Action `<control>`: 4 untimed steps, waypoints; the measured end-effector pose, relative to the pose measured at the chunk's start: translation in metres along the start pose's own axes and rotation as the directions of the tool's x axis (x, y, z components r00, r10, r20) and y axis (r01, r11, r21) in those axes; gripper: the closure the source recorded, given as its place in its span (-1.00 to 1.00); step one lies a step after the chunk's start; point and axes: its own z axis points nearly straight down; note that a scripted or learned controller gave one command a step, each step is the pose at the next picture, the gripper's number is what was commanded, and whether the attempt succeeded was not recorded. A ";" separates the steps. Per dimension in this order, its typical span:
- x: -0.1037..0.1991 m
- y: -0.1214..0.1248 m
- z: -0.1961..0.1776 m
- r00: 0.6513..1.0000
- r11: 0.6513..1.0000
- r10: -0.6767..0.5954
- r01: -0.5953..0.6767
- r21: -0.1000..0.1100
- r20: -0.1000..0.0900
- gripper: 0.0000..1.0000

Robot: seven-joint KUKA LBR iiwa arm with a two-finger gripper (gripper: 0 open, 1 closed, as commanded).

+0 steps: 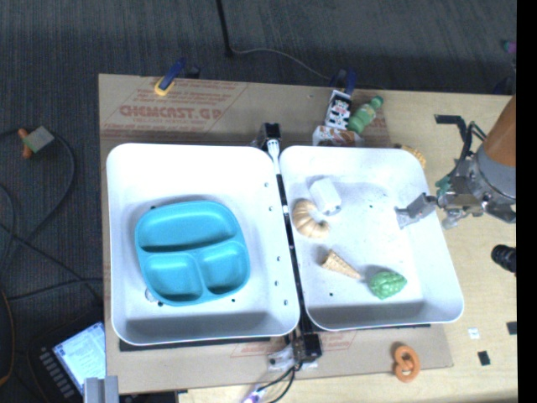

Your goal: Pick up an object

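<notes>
Gripper (417,210) hangs at right bin's (436,309) right rim, holding nothing; whether its jaws are parted, I cannot tell. Croissant (309,218) and cone (342,265) lie to its left, cone's long axis slanting toward green toy (388,284)

Sectioned plastic tray (193,252) bright blue. Two shallow bins (134,175) white. Croissant toy (309,218) tan. Cone toy (342,265) beige. Knobbly lump (387,284) green. Ring (406,362) orange. Bench board (168,107) tan, red lettering.

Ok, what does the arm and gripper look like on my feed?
The arm is grey with an orange band above the wrist. The gripper is grey metal, with dark fittings behind it and a thin black cable looping above the wrist.
</notes>
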 end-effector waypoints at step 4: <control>0.098 -0.044 0.121 1.000 1.000 0.002 -0.002 -0.009 0.006 -1.00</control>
